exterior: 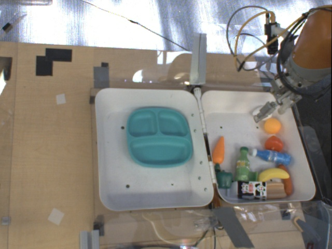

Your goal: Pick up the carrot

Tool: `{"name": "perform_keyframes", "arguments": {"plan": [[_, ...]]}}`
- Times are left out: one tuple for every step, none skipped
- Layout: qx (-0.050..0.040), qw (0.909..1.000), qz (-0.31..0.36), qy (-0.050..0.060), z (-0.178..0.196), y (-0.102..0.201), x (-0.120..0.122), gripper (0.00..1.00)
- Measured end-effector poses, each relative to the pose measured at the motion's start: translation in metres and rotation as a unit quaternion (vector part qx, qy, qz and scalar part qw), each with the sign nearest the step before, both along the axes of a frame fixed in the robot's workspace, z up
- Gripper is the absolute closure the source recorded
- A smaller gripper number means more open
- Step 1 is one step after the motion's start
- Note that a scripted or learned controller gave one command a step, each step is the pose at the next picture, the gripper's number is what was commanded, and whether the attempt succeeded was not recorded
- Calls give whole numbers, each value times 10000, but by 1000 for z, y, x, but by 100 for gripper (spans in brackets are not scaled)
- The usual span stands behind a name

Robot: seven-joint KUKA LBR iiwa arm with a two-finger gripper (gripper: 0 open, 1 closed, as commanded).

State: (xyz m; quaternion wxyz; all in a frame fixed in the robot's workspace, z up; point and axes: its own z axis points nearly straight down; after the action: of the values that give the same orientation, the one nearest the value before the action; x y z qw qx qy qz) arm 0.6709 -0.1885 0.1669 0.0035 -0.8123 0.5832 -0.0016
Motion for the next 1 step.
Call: {"name": "perform_keyframes", "arguments": {"plan": [[-35,9807,1955,-38,87,3,0,0]]}}
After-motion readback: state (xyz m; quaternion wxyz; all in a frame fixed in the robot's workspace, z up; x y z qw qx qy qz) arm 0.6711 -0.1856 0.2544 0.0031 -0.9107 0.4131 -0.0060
